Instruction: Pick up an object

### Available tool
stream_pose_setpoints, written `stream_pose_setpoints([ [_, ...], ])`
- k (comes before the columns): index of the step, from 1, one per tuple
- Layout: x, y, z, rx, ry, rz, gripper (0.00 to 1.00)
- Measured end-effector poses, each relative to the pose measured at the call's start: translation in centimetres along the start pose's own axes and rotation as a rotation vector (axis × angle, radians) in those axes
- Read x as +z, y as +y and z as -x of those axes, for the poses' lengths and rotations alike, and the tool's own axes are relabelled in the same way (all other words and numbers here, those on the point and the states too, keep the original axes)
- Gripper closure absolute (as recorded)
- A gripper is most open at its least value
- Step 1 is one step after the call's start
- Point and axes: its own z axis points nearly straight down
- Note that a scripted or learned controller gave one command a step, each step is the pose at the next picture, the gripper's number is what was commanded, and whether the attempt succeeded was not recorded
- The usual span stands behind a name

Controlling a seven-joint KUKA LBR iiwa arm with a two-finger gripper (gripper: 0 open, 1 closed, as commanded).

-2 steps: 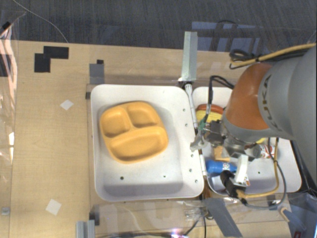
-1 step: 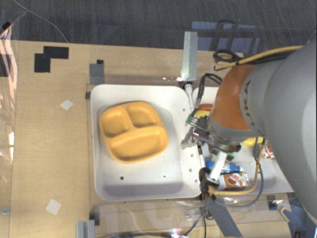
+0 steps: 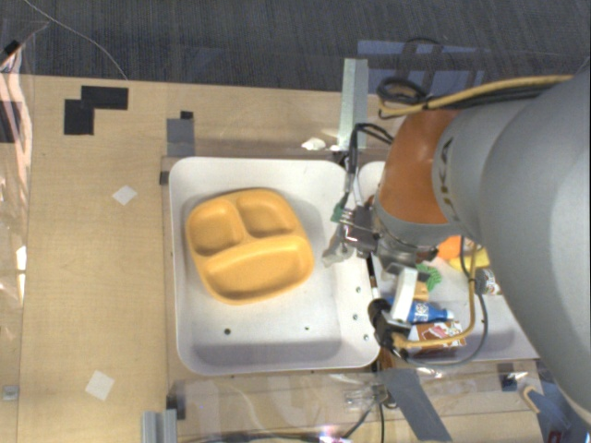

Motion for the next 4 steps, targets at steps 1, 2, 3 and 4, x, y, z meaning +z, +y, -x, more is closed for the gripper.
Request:
stream_pose_setpoints([
  [1,8.5,-3.0,-9.7,0.075,0.003,-0.001,0.0],
  [2,9.2,-6.2,-15.2,0.062,0.009,0.016,0.0],
  [3,9.1,-4.4,-9.1,0.094,0.013,0.016,0.0],
  [4,9.2,-5.7,-13.3,0.061,0.012,0.015,0.0],
])
